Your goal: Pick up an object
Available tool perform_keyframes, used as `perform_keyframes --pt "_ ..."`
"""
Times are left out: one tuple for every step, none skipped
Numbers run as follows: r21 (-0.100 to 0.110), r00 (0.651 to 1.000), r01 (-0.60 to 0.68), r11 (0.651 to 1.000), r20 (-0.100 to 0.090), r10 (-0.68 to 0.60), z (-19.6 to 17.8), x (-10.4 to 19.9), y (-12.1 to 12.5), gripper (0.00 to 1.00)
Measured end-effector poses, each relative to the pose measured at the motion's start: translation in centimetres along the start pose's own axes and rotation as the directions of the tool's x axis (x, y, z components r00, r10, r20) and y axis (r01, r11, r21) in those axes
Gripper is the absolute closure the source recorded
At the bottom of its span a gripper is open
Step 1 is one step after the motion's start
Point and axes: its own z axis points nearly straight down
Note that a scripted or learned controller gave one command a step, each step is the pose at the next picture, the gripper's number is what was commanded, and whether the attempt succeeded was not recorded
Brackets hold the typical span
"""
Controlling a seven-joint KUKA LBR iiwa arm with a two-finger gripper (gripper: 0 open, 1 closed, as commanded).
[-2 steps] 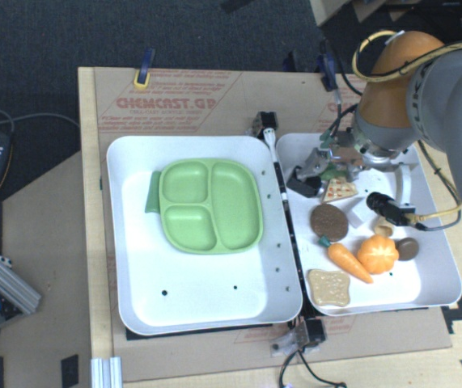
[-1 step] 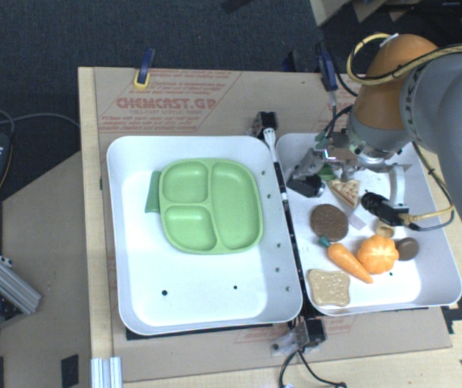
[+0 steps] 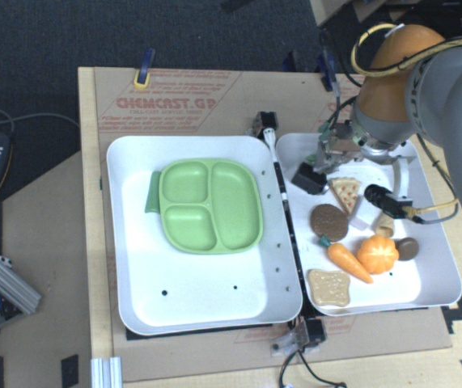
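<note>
Overhead slanted view of counter [image 3: 182, 107] with two white bins. Left bin [image 3: 133, 241] holds green divided plate [image 3: 211, 205]. Right bin [image 3: 433, 273] holds toy food: pizza slice [image 3: 345, 192], brown cookie [image 3: 328, 222], carrot [image 3: 349, 262], orange [image 3: 377, 254], bread slice [image 3: 328, 287]. Pincer [image 3: 328, 158] low over right bin's far left corner, near pizza slice; open or closed, cannot tell.

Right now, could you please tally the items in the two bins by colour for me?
Green: 1, the divided plate
Orange: 2, the carrot and the orange
Brown: 2, the round cookie and a small piece
Tan: 2, the bread slice and the wedge
Total: 7
</note>
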Motion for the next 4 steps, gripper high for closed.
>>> perform_keyframes --pt "0.025 1.000 -0.001 1.000 0.004 0.001 -4.4 -0.2 0.3 1.00" --pt "0.022 1.000 -0.001 1.000 0.004 0.000 -10.9 0.0 0.8 1.00" --pt "0.027 1.000 -0.001 1.000 0.003 0.001 -11.3 0.0 0.9 1.00" --pt "0.035 1.000 0.001 0.999 0.001 -0.001 -10.5 3.8 -2.2 1.00"
